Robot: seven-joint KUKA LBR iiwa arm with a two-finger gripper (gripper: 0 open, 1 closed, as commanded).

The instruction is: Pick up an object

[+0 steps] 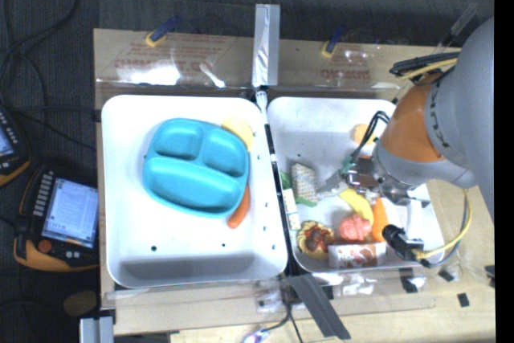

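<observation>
A dark carpeted floor surrounds a pale wooden worktop (108,60), with black cables trailing on the left beside a handheld control tablet (60,213). Two shallow white bins sit side by side on the worktop, and a clear plastic sheet is clipped along their far edge.

The left bin (128,245) holds a blue divided plate (197,165), turned upside down or tilted so its compartments show as raised humps. A small yellow piece (238,129) peeks out at the plate's far right corner, and an orange carrot (240,209) lies against the plate's near right edge, close to the wall between the bins.

The right bin (313,120) holds a cluster of small things toward its near half: a grey textured block (303,181) near the dividing wall, a yellow banana (357,203) in the middle, a pink-red round thing (353,229) just in front of it, a brown and red crumpled thing (315,237) to its left, and a white and red carton (357,255) along the near wall. A small yellow ball (361,132) rests farther back.

The grey arm (470,104) with its orange band reaches in from the right, its wrist low over the right bin. The claw (376,197) is down among the cluster, right by the banana and the pink-red thing; whether it is spread or pressed together cannot be told, as the wrist and clutter hide it. Nothing can be seen held.
</observation>
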